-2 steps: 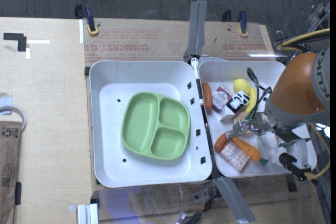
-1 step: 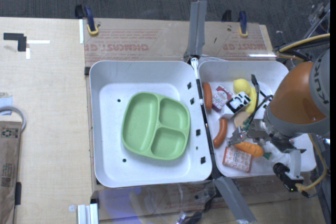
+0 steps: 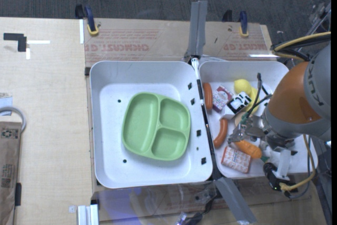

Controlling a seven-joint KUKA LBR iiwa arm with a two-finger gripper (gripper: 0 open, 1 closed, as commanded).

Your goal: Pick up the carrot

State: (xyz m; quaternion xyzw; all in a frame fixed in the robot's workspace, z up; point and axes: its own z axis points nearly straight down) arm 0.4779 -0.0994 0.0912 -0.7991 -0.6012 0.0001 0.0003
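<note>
Carrot (image 3: 249,148) lies in the right bin (image 3: 274,67) under my jaws (image 3: 243,134) (apart or together, I cannot tell), beside a sausage (image 3: 220,133).

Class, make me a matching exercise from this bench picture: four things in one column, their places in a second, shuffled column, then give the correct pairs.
Things:
1. green divided plate
2. carrot
3. yellow toy
4. blue clamp

Places:
A. far end of the right bin
B. middle of the left bin
C. on the cardboard's far edge, beyond the left bin
D. right bin, beside the tool

Pairs: 1-B, 2-D, 3-A, 4-C
</note>
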